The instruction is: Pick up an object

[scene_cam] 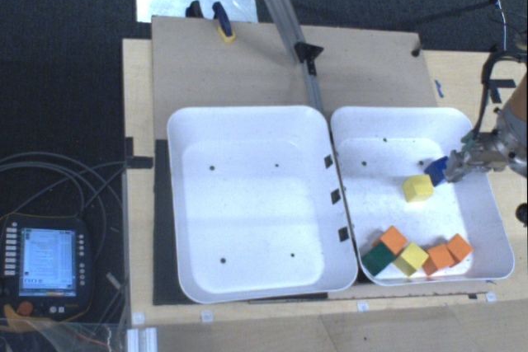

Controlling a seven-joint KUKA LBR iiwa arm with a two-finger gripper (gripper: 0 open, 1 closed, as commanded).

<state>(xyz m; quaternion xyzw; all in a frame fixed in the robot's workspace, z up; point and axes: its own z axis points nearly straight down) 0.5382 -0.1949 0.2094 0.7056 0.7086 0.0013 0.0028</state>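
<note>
Blue block (437,169): small, dark blue, seen touching the gripper's tip, over the right bin (478,214).
Yellow block (418,188): lies just beside and below-left of the gripper.
Gripper (452,166): finger state cannot be told; grasp unconfirmed.
Arm (503,146): extended in from the right, low over the bin.

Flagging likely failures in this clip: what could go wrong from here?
The tool sits at a blue block near the right bin's far wall; the grip looks uncertain, so it may slip out on lifting. The lone yellow block lies just beside it and could be nudged.
</note>
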